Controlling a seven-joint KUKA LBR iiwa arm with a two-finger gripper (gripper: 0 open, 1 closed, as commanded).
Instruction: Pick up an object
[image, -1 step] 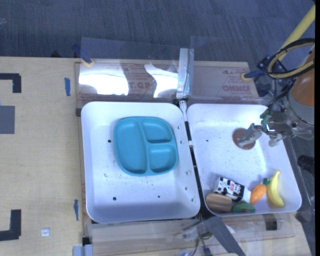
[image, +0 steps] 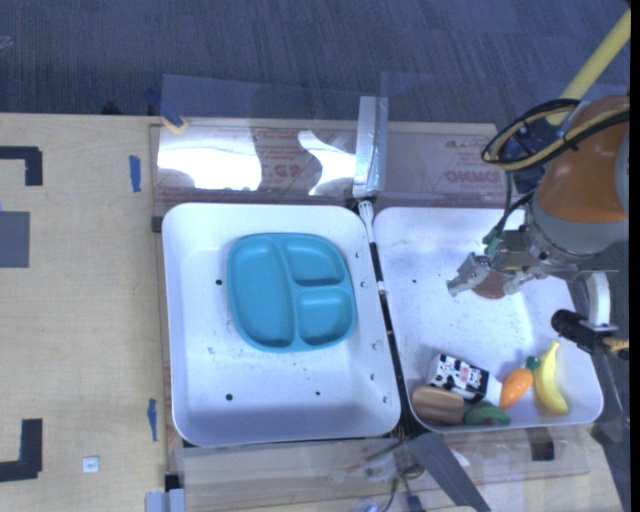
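My gripper (image: 491, 277) hangs over the upper middle of the right bin (image: 430, 300), reaching in from the right. A small reddish-brown object (image: 490, 288) shows between its grey fingers (image: 463, 279), and they are shut on it. Along the bin's front edge lie a black-and-white patterned box (image: 460, 375), a tan wooden piece (image: 438, 403), a green item (image: 488, 415), an orange carrot (image: 516, 385) and a yellow banana (image: 548, 378). These lie well below the gripper.
The left bin (image: 190, 330) holds a blue divided plate (image: 292, 290). A ridge (image: 380, 300) separates the two bins. Black and yellow cables (image: 530, 130) loop above the orange wrist band (image: 585, 185) at the right.
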